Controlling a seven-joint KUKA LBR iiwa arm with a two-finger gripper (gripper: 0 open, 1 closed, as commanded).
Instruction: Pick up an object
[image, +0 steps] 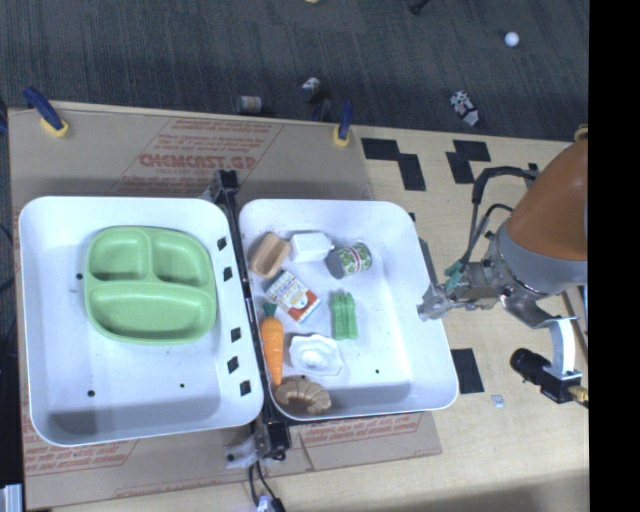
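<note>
The gripper (436, 301) hung just beside the right bin (400, 222), outside its right rim. Whether it was open could not be told. A carrot (272, 349) lay inside.

We see two bins: the left bin (50, 400) and right bin (400, 225) both look like smooth white plastic with a soft sheen. The green divided tray (150, 285) seems matt plastic. The carrot (271, 345) and the croissant (304, 396) look like moulded plastic, the carrot slightly glossy. The small can (350, 259) wears a printed label, and the flat packet (291, 295) looks like printed card. Under the bins, the bench (190, 150) is covered in dull brown cardboard with red print.
</note>
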